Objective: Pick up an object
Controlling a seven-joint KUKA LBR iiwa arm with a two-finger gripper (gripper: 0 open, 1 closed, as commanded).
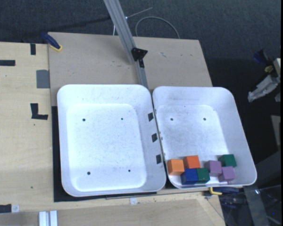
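My claw (263, 92) is parked off the right bin's (236, 108) far right edge, well apart from the blocks; can't tell its state. Nothing grasped. Blocks are bunched along the bin's near wall: orange block (176, 166) leftmost, green block (227, 160) rightmost. Step: pre-approach. Next, I'd say: swing over the bin, descend on an outer block.

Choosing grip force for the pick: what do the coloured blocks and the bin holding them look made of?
The blocks: probably painted wood or solid plastic, judging by crisp edges and flat matte colours; the view leaves it open. The right bin: likely thin moulded plastic, white with rounded corners, slightly glossy and speckled with dark scuffs.
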